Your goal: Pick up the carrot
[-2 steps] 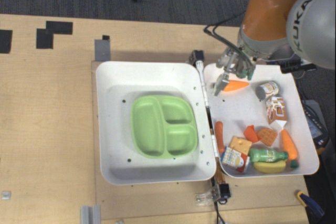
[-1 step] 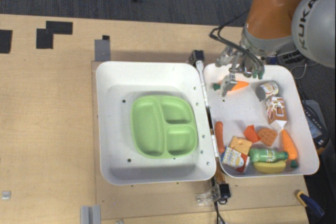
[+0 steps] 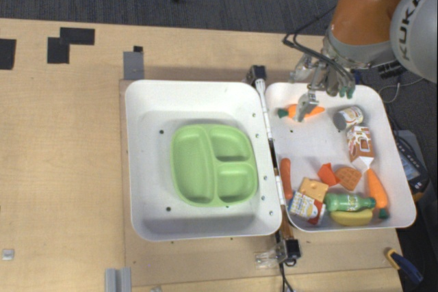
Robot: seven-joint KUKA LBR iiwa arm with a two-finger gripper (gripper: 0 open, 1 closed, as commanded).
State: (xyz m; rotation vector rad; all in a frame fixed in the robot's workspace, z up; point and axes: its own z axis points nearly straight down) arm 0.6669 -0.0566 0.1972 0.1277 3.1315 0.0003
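Observation:
A small orange carrot with a green top lies at the far left of the right bin. My gripper comes down on its middle, and the fingers stand close together with the carrot between them. Orange shows on both sides of the fingers. A second, larger carrot lies along the bin's right side, well away from the gripper.
The left bin holds a green divided plate. The right bin also holds a red sausage-like piece, a small can, a snack packet, a waffle, a green bottle and a banana.

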